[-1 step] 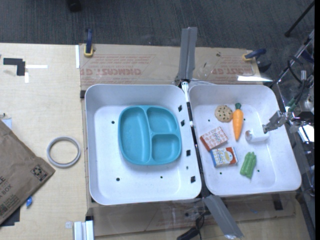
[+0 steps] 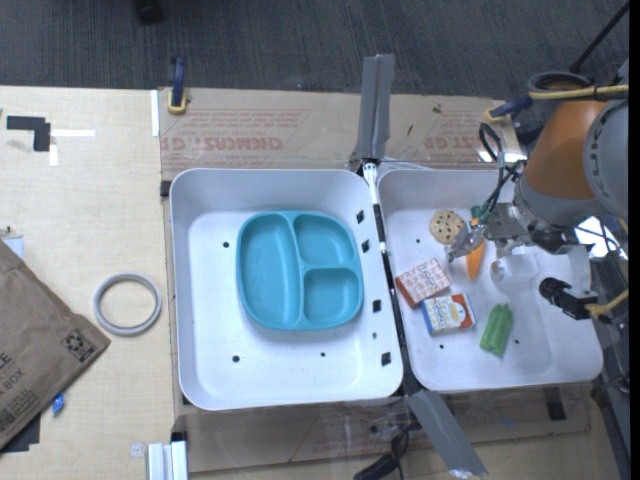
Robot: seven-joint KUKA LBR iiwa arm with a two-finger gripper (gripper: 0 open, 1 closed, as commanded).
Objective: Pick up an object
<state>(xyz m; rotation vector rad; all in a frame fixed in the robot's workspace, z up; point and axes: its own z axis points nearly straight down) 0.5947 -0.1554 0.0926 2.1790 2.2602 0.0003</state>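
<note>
White plastic forms the 2 shallow bins, set side by side so the arm can reach either from the right. I see the left bin carrying 1 teal divided plate, lying flat near its centre. The right bin carries the loose candidates for the pick: a round cookie, an orange piece, a red-and-white packet, a blue-and-yellow packet and a green item. All 5 lie apart from one another or just beside each other, none stacked, which leaves each one approachable from above.

The gripper sits low over the right bin, angled toward the cookie and the orange piece. The orange piece lies directly at the tool tip, touching or just beside it; I cannot tell which. I also cannot tell whether the tool is spread or closed, because the wrist body and cabling hide the tips from this slant.

My judgement: the step in hand is the approach onto the orange piece, and no grasp is confirmed.
</note>
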